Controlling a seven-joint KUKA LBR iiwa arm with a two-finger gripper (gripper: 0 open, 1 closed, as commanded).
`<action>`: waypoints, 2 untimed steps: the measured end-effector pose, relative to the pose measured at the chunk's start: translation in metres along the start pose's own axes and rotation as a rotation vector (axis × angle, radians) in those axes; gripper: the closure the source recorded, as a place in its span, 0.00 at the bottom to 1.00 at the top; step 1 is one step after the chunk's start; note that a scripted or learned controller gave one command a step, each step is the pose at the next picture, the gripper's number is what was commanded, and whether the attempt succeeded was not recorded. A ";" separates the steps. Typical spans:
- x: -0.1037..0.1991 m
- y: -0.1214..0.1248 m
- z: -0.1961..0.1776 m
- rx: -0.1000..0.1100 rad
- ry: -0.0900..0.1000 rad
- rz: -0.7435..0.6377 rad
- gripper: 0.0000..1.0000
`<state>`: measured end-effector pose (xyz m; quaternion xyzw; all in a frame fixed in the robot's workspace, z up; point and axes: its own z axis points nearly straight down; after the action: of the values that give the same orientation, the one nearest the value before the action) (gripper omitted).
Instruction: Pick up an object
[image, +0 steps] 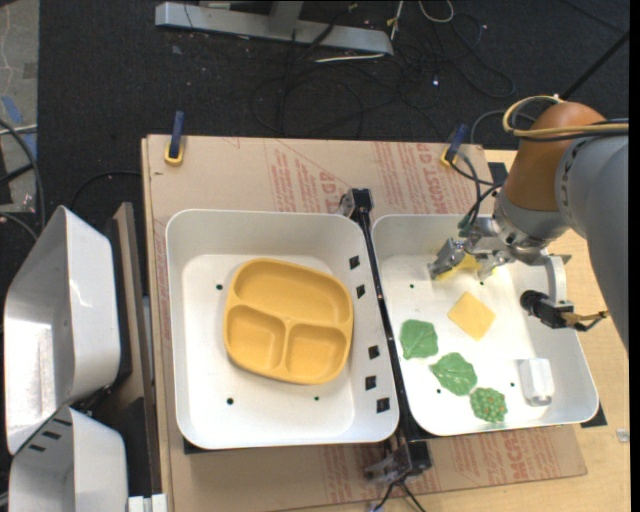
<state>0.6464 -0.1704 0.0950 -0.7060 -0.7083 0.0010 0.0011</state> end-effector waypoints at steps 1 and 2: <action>0.000 0.000 -0.013 0.000 -0.001 -0.001 1.00; 0.010 0.000 -0.065 -0.008 -0.001 0.000 1.00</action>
<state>0.6464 -0.1605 0.1599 -0.7058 -0.7084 -0.0015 -0.0021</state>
